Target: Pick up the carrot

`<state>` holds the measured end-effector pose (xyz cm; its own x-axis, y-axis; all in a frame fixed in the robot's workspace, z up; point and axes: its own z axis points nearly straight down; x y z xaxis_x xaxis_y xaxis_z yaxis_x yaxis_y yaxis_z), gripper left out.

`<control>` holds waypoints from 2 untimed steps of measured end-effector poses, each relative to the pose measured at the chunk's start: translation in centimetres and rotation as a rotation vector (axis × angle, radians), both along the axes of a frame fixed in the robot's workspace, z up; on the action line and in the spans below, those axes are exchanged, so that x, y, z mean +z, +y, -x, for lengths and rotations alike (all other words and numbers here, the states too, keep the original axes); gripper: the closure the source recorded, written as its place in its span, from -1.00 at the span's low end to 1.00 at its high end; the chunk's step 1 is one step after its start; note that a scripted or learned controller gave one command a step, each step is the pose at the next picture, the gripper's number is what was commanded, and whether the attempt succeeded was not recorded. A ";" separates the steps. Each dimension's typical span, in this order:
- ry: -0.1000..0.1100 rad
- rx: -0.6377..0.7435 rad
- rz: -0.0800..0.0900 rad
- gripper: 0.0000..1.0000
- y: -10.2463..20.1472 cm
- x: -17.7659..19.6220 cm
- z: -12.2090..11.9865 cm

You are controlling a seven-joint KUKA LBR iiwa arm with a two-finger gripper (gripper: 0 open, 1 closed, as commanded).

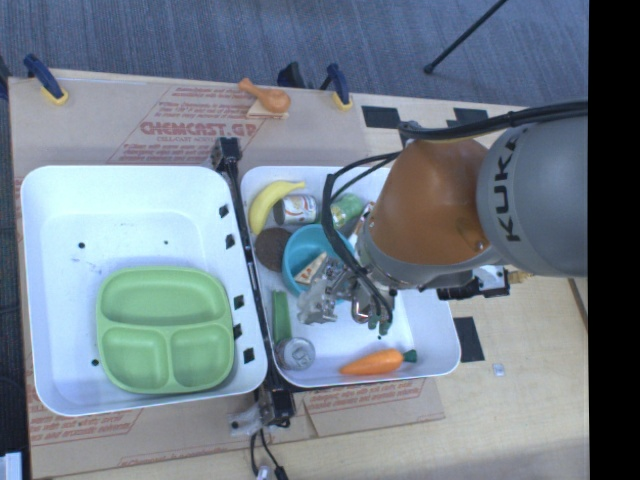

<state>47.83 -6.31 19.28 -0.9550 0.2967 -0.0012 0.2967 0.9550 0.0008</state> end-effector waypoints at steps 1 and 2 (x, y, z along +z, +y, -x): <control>0.006 -0.002 0.002 1.00 -3.3 -8.7 0.2; -0.013 -0.153 0.008 1.00 -7.0 13.2 -0.1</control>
